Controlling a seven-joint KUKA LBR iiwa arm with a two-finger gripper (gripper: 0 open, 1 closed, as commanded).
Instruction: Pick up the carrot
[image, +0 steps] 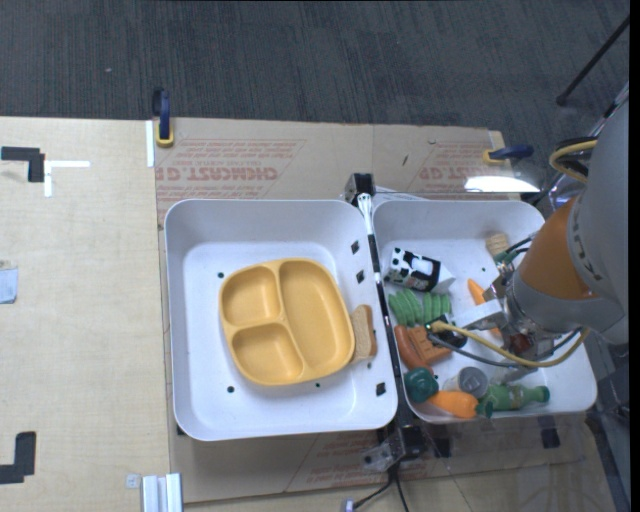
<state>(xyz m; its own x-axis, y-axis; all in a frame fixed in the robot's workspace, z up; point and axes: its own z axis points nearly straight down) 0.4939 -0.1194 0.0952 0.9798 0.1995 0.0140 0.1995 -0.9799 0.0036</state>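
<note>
Hangs low over the right white bin (455, 222); fingers hidden, grip impossible to tell. Small orange tapered carrot (455, 404) lying near front edge, untouched.

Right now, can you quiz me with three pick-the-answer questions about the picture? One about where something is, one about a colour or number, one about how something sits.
1. Where is the yellow plate?
A. in the left bin
B. in the right bin
C. on the cardboard

2. How many compartments does the plate have?
A. two
B. three
C. five

3. How does the slice of toast sit?
A. touching the plate's right edge
B. inside a compartment
C. far away in a corner

Answers:
1 A, the plate lies in the left bin, away from the toys.
2 B, two compartments above and one below.
3 A, the toast rests against the plate's right rim.
</note>
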